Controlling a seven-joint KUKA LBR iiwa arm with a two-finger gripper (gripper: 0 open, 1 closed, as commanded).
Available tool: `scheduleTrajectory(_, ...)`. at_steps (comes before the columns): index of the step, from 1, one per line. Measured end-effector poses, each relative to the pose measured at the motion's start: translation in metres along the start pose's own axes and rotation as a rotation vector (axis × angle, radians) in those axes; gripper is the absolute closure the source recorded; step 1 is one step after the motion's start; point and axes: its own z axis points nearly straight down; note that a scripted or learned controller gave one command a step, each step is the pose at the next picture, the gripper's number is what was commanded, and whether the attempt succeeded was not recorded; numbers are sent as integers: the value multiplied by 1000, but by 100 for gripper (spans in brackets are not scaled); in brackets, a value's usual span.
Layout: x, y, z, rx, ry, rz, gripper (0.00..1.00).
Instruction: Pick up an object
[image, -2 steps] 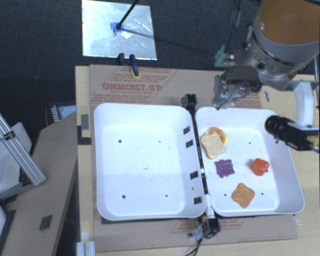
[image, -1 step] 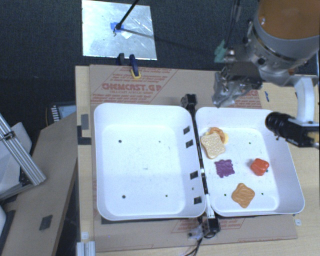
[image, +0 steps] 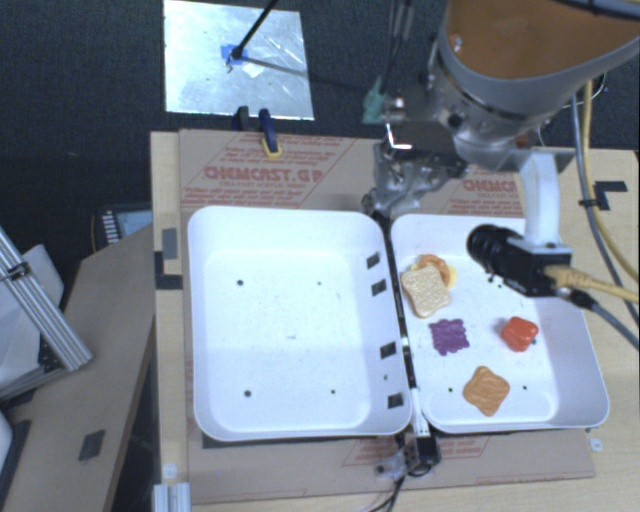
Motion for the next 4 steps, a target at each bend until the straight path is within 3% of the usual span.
scheduleTrajectory(1,40,0,0,0,0,2,100)
scheduleTrajectory(2,60,1,0,0,0,3,100)
scheduleTrajectory(3,59,1,0,1,-1,5,0)
scheduleTrajectory(4,59,1,-11,-1,1,3,100)
